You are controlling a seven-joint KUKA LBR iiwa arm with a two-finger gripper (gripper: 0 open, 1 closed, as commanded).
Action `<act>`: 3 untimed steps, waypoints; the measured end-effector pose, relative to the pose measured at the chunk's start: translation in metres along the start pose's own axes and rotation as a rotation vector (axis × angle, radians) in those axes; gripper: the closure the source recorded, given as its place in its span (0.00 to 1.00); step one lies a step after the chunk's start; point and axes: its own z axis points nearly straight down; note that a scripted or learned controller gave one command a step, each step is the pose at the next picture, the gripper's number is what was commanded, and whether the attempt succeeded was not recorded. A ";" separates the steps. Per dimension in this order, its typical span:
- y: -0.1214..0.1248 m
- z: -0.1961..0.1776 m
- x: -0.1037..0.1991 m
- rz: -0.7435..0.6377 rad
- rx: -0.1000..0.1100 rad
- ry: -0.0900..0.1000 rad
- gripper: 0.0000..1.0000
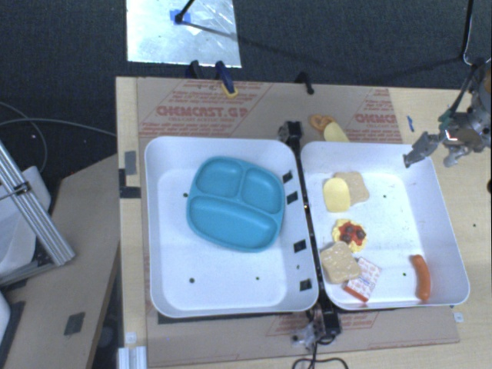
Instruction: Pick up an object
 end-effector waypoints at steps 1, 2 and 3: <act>-0.019 -0.117 0.024 -0.004 -0.013 -0.003 0.00; -0.010 -0.288 0.036 -0.004 -0.020 -0.006 0.00; -0.009 -0.290 0.035 -0.007 -0.007 -0.003 1.00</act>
